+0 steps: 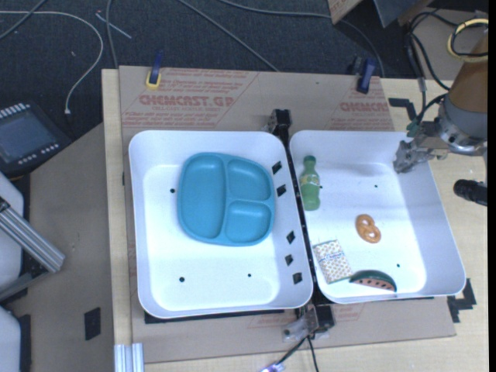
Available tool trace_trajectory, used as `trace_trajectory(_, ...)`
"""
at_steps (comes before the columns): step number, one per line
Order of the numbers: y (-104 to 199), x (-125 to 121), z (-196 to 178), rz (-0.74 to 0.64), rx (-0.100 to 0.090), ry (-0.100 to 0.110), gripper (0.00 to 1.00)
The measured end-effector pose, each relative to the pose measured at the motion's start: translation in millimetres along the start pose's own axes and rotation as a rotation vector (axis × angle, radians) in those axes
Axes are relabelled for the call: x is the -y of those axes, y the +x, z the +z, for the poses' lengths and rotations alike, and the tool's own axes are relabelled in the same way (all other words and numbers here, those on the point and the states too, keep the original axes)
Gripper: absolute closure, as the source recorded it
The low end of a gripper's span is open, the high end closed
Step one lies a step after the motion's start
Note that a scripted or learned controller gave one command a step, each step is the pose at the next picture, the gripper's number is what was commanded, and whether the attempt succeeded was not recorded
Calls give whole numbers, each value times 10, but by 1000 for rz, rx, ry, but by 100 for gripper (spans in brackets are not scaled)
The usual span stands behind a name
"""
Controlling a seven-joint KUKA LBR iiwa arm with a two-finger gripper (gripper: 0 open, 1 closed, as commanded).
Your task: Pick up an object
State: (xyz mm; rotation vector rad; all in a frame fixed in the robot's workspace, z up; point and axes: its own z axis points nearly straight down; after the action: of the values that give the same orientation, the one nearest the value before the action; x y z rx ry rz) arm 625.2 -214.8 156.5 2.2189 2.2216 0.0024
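Observation:
The right bin holds a green bottle lying along its left wall, a small orange pretzel near the middle, a patterned white packet at the front left and a watermelon slice at the front edge. My gripper hangs over the bin's far right corner, well apart from all of these objects, with nothing seen between its fingers.
The left bin carries a blue divided plate. A black divider with clips runs between the bins. Blue clamps hold the cardboard base at the back. Cables lie on the floor beyond.

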Motion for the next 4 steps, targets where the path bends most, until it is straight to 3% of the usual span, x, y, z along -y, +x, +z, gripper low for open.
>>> trace_trajectory(2,55,-46,-1010,0,3,-6,100)
trace_trajectory(4,1031,33,-802,-3,-2,5,100)
